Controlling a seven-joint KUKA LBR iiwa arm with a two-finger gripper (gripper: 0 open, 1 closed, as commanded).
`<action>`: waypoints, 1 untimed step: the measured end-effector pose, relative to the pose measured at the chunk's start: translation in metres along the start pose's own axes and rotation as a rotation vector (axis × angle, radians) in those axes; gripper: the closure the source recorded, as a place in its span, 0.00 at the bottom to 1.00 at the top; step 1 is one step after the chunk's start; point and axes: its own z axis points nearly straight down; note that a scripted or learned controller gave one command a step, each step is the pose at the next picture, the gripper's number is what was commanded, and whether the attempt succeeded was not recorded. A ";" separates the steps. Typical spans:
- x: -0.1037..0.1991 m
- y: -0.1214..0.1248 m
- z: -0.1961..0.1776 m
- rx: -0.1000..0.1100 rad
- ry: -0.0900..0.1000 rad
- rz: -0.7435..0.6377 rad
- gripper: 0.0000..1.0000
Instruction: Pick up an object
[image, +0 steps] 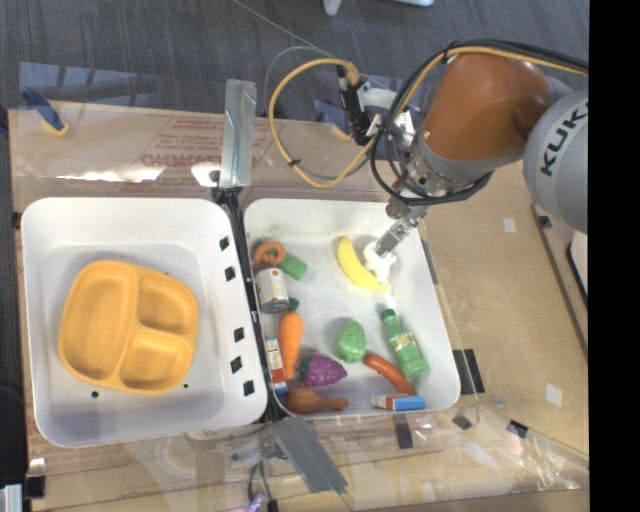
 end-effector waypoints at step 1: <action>0.000 0.002 0.009 0.006 0.008 -0.309 1.00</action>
